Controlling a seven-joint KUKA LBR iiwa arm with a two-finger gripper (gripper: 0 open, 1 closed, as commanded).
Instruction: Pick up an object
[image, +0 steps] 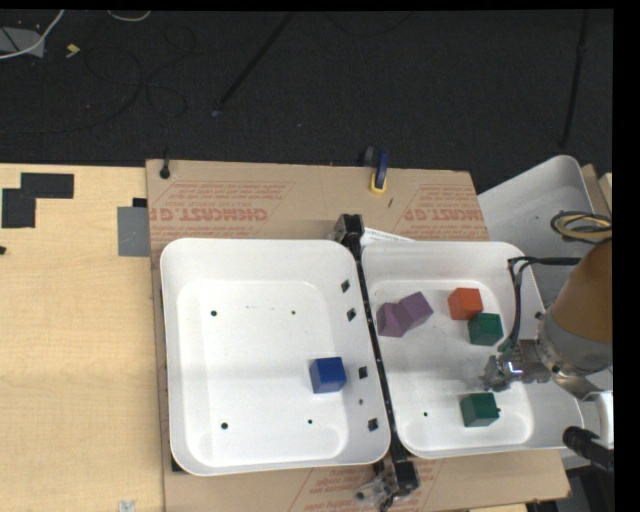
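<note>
The right bin (440, 262) holds a purple block (404, 314), an orange block (465, 302), a green block (486, 328) beside the orange one, and a second green block (480, 409) near the front. A blue block (327, 374) lies in the left bin (200, 262). My gripper (503, 374) hangs low over the right bin's right side, between the two green blocks and just above the front one. It touches neither block that I can make out. The arm's orange band (590, 300) comes in from the right.
A black divider clamp (365, 350) runs between the bins. Both bins rest on a cardboard sheet (260, 205). A blue and yellow clamp (378, 172) sits at the cardboard's back edge. Cables (520, 290) loop beside the arm.
</note>
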